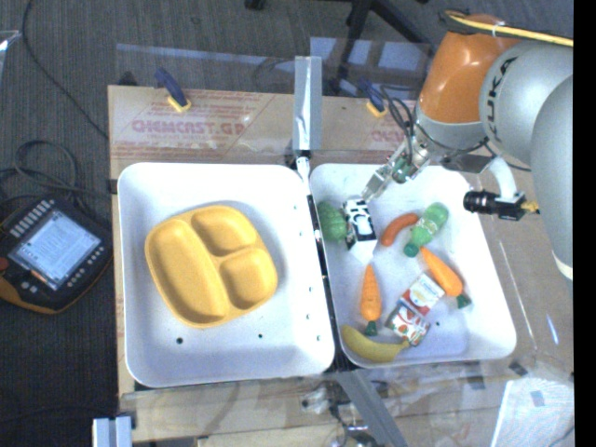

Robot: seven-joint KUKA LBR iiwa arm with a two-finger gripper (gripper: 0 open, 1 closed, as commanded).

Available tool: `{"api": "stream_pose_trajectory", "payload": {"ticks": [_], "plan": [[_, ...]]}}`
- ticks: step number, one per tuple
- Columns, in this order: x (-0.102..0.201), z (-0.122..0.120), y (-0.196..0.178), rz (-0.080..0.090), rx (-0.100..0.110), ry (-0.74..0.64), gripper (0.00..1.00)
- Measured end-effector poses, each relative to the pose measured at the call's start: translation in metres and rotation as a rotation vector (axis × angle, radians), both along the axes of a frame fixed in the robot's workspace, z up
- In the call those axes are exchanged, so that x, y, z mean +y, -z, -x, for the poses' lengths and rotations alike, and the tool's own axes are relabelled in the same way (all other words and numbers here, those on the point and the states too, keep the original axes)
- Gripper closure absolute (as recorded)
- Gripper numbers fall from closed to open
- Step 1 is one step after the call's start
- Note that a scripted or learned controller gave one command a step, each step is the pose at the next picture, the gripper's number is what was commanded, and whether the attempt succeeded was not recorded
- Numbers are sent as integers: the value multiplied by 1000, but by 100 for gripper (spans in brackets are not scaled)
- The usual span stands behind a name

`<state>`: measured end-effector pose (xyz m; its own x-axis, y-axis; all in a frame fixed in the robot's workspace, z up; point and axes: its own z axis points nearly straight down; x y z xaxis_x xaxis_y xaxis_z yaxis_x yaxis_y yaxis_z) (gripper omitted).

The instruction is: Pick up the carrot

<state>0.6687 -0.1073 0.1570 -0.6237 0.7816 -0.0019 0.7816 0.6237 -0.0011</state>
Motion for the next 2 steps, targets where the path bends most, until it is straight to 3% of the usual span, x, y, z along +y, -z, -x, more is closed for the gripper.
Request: {"api": "stream_pose_trajectory", "payload": {"ticks": [2], "plan": [[2,8,40,6,-47,-55,100]]}}
